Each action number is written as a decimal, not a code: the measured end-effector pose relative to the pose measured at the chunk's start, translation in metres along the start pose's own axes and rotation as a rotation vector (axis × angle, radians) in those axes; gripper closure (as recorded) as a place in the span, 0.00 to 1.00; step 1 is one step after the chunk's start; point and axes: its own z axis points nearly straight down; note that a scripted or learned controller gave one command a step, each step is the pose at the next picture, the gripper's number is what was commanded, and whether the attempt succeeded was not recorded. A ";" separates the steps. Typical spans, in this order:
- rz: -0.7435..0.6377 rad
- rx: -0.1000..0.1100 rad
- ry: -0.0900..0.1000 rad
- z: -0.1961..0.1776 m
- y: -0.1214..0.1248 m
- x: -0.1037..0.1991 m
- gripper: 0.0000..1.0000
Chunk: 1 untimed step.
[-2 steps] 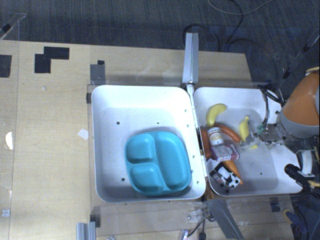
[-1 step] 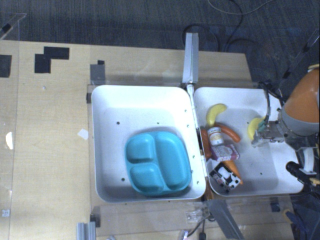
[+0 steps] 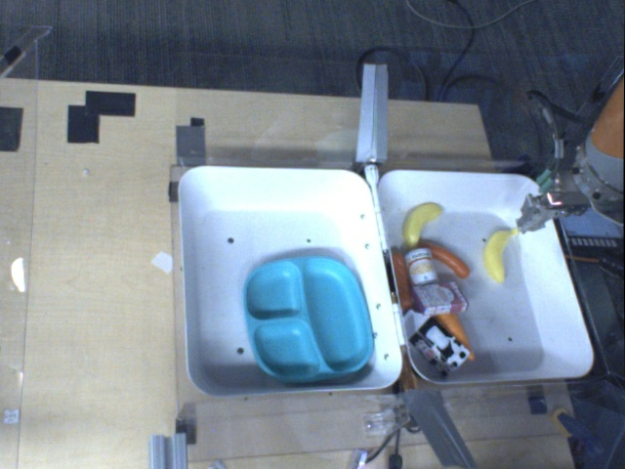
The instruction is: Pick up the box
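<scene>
A small black-and-white box (image 3: 436, 346) lies at the front left of the right bin (image 3: 547, 345), leaning against an orange carrot (image 3: 452, 327). Just behind it is a flat purple-and-white packet (image 3: 439, 296). My gripper (image 3: 537, 209) hangs over the right bin's far right corner, just right of a yellow banana (image 3: 497, 254). It is well away from the box, and I see nothing in it. The grey arm with its orange band (image 3: 607, 130) comes in from the right edge.
The right bin also holds a second banana (image 3: 421, 220), a red sausage (image 3: 451, 258) and a small can (image 3: 422, 266), all crowded near the box. A blue divided tray (image 3: 308, 316) lies in the left bin (image 3: 210, 262). A metal post (image 3: 372, 115) stands behind the bins.
</scene>
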 end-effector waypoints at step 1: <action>-0.067 0.002 0.003 0.057 0.076 0.092 1.00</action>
